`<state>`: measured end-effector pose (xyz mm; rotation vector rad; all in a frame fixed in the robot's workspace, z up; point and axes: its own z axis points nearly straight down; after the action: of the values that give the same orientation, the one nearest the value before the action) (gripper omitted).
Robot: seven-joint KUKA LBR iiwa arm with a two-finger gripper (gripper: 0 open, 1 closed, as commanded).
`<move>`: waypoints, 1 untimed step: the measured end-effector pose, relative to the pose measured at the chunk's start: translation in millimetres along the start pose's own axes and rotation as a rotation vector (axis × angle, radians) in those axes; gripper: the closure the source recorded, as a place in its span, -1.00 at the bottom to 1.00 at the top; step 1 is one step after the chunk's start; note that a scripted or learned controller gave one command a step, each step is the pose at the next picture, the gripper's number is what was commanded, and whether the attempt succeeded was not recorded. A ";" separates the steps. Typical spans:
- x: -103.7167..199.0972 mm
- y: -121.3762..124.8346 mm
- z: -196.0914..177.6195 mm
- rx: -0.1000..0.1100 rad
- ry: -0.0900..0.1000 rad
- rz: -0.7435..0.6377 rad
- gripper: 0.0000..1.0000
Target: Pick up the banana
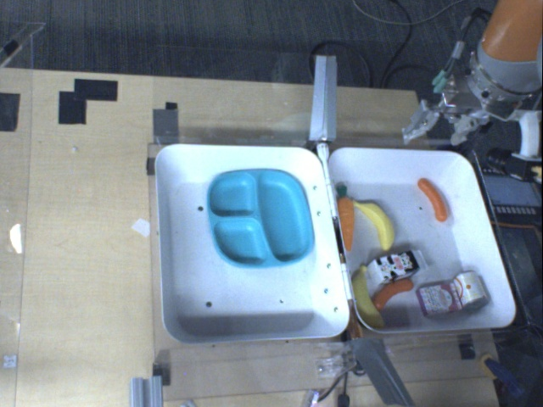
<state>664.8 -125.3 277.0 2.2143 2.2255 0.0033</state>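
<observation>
The end effector (443,124), fingers spread open and holding nothing, hovers beyond the right bin's (484,195) far rim, well apart from the banana (376,220) inside it.

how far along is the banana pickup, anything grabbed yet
Nothing looks done yet. Two bananas lie in the right bin: one banana beside a carrot near the divider, a second banana at the front by a small carton. The tool hangs above the bin's back rim, away from both. Left: descend over a banana, grip it, lift.
</observation>
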 end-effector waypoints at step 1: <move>-6.8 5.6 -42.5 0.000 -0.001 0.261 -1.00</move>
<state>670.3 -132.0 319.5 2.4844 1.9185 0.0033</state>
